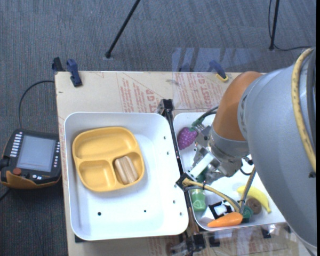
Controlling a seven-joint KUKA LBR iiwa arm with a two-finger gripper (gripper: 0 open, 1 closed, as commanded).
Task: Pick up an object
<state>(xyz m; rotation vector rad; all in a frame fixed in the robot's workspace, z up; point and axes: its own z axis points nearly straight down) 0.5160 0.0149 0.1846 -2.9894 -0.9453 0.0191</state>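
My gripper hangs low over the left part of the right bin, under the grey arm with its orange band. A purple bunch of grapes lies just to its upper left. Below it sit a green object, an orange carrot, a yellow banana and a small brown item. I see nothing between the gripper and these things that counts as held. The arm hides much of the right bin.
The left bin holds a yellow divided plate with a tan bun in one compartment. A teach pendant lies on the floor at the left. A blue clamp grips the bench's far edge.
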